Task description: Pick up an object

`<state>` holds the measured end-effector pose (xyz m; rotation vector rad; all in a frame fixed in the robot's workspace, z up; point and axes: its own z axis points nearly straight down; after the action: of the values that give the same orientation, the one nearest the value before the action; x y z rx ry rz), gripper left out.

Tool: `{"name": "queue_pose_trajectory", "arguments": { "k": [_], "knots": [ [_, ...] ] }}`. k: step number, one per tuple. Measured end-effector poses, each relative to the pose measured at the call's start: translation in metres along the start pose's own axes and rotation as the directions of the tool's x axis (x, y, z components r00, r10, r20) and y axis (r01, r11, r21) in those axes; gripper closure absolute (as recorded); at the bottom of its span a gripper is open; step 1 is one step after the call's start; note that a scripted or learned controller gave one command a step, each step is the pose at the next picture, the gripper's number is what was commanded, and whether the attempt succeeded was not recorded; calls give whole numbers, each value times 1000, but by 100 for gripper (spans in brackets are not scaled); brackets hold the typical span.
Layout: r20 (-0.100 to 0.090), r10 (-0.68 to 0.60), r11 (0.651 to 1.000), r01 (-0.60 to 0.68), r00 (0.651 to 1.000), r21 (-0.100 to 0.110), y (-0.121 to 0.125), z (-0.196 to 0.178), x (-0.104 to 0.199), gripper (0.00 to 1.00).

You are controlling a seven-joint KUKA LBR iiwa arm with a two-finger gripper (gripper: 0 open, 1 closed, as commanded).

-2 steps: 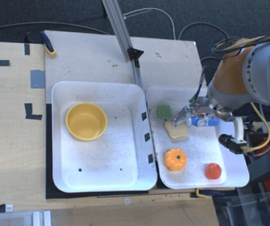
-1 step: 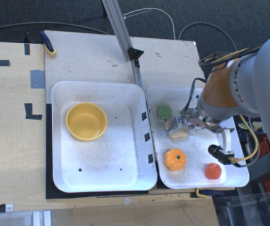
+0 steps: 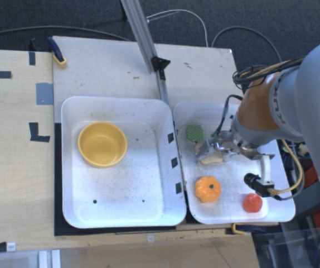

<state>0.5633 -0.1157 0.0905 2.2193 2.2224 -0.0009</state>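
- the grey robot arm with an orange band (image 3: 260, 108) reaches in from the right, low over the right-hand shallow white bin (image 3: 271, 208).
- its metal two-finger gripper (image 3: 213, 149) sits in the upper middle of that bin, with the wrist to its right and the tip pointing left.
- a pale beige, flat, oblong object (image 3: 211, 159) lies right under the tip, just below it in the camera view; its long axis runs roughly left to right, tilted slightly up to the right.
- i cannot tell whether it sits between the tips or only beside them, nor how wide the gripper stands; metal and object overlap and blur together.
- a small green bumpy round object (image 3: 194, 132) lies just up and left of the tip, close but apart.
- an orange pumpkin-shaped toy (image 3: 208, 188) sits below, nearer the front rim; a small red ball (image 3: 252, 203) lies in the front right corner.
- a yellow plastic bowl (image 3: 102, 144) rests upright in the left-hand white bin (image 3: 121, 205), well apart from the arm.
- judging by position, the beige piece is the likely target; a grasp across its short width suits it best.
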Motion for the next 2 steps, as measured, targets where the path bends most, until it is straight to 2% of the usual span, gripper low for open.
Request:
{"name": "queue_pose_trajectory", "arguments": {
  "k": [1,2],
  "knots": [
    [-1,-1,1000,1,1000,1,0,-10,1,100],
    [0,1,1000,-1,1000,-3,0,-69,-8,100]
  ]
}}
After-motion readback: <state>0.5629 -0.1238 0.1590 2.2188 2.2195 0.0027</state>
